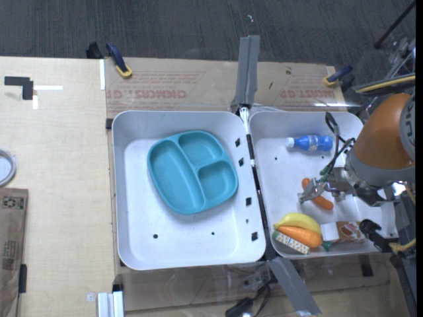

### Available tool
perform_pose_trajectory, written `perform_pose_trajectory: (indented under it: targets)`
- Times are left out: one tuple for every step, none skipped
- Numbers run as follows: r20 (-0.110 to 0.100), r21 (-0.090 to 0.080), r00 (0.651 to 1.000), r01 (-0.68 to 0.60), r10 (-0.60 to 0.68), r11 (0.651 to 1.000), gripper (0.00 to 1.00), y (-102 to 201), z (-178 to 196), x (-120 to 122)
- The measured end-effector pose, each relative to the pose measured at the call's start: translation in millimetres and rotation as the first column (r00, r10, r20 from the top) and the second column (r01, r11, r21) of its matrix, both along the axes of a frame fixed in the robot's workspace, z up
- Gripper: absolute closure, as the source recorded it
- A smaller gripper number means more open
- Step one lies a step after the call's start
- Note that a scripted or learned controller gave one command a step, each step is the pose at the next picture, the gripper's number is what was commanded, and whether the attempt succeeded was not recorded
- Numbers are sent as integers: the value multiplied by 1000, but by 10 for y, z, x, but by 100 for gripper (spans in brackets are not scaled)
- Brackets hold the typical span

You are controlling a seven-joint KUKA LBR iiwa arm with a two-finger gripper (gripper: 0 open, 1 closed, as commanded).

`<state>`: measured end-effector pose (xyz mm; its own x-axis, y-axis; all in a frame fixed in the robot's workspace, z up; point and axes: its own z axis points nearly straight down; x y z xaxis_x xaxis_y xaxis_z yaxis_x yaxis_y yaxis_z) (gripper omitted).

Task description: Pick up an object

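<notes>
My gripper (316,191) hangs low in the right bin (277,134), reaching in from the right. Directly under it lies a small orange carrot-like piece (323,203), whose ends show on both sides of the gripper. I cannot tell whether they touch. A blue and white bottle (310,142) lies on its side toward the back of this bin. At the bin's front edge sit a yellow banana (297,222), an orange piece (303,235), a tan wafer-like slice (292,244) and a small brown and white packet (347,230).
The left bin (132,197) holds a blue divided plate (192,172). A grey post (248,71) stands behind the divider between the bins. The arm's orange band (386,137) overhangs the right bin's right side. A tape roll (4,168) lies on the bench at the far left.
</notes>
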<state>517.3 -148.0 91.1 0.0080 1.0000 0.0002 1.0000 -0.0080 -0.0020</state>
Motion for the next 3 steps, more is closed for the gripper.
perform_pose_trajectory:
  targets:
    - [0,0,1000,1,-1,1000,0,-2,-2,-2]
    - [-3,0,1000,2,-2,1000,100,-5,80,-6]
    - [2,-2,984,-176,176,984,100,344,1507,213]
